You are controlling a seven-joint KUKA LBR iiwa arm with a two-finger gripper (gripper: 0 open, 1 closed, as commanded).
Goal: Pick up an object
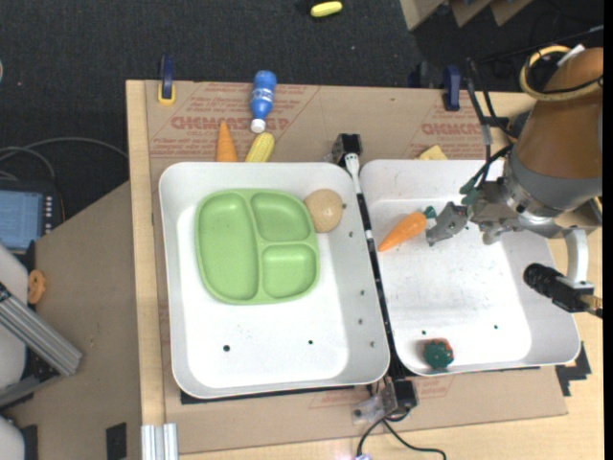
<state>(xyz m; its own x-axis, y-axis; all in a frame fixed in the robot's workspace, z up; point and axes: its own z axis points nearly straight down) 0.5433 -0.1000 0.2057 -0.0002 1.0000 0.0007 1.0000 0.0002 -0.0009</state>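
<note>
The gripper (442,224) is low over the right bin (479,324), just beside the thick end of the carrot (402,230). The carrot lies at a slant near the bin's left wall. From this angle I cannot tell whether the pincer is wide or narrow, or whether it touches the carrot. A small green and red object (438,353) lies at the near edge. The left bin (268,338) holds a green divided plate (257,245) and a tan ball (325,209).
</note>
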